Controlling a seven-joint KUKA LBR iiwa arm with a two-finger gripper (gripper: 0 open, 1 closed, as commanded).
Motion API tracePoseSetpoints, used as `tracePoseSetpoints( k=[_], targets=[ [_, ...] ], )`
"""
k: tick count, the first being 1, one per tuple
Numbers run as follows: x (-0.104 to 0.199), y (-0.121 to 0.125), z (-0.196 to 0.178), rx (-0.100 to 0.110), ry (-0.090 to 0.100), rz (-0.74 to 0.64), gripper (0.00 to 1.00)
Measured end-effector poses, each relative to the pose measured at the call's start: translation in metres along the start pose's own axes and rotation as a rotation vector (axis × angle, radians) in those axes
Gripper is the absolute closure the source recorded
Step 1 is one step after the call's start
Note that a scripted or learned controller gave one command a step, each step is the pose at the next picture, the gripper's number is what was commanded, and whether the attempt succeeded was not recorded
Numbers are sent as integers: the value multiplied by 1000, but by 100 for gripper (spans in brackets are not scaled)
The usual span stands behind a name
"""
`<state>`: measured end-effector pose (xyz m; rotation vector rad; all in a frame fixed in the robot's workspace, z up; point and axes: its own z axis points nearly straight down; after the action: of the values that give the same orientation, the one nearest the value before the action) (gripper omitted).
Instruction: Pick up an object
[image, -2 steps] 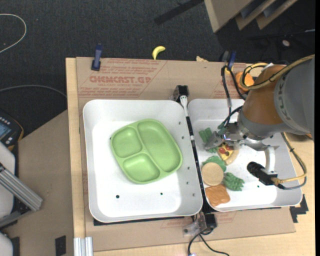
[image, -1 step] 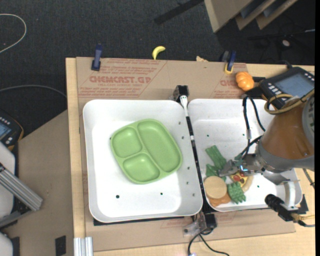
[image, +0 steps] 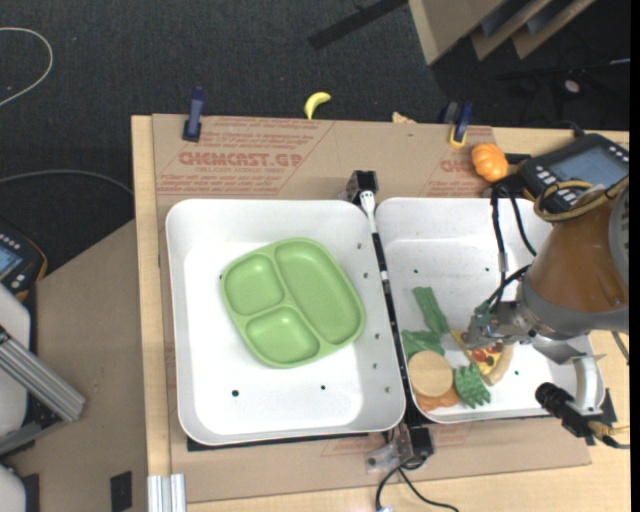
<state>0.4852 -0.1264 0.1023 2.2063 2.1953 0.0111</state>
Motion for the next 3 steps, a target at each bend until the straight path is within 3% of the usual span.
tracePoseSetpoints(
  k=[1, 2, 3],
  targets=[
    [-73, -1, 13, 11, 14, -3, 100],
    [-94, 70, 0, 17, 11, -8, 100],
    [-94, 67, -9, 21, 12, -6, 100]
  ],
)
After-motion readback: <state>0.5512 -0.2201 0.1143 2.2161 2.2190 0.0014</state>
